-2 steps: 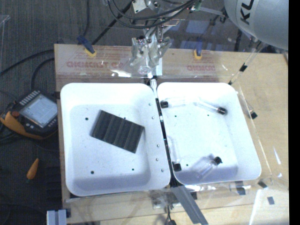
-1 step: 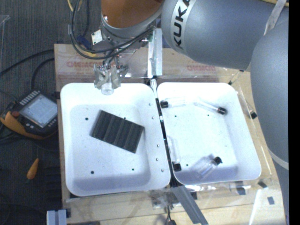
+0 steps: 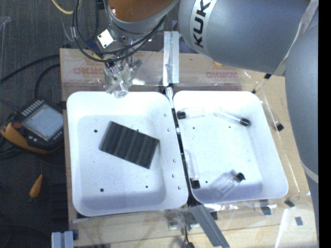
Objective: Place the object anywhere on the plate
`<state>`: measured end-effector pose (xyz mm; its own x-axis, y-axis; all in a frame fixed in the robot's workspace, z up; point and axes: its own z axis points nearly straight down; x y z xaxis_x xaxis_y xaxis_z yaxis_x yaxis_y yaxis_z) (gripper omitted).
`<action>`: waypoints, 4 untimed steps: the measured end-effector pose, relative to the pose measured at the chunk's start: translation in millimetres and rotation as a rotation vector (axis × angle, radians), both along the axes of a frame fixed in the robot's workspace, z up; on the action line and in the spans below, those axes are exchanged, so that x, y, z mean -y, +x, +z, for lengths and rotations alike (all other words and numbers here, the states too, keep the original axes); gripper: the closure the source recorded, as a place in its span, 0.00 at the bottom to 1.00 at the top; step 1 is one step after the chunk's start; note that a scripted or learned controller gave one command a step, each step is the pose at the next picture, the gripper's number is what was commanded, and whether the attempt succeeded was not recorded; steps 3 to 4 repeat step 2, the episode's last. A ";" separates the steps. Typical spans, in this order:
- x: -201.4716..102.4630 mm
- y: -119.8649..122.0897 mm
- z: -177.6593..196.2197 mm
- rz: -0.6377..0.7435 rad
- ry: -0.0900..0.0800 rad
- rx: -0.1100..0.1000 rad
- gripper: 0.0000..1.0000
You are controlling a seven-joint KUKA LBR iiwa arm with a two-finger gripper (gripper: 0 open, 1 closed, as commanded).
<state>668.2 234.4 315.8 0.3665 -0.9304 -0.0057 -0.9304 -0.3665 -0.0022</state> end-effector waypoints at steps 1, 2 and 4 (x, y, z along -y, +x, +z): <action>-0.2 -73.9 17.6 0.398 -0.001 -0.001 1.00; -0.4 -21.2 23.3 0.758 0.002 0.000 1.00; -0.4 -21.2 23.3 0.758 0.002 0.000 1.00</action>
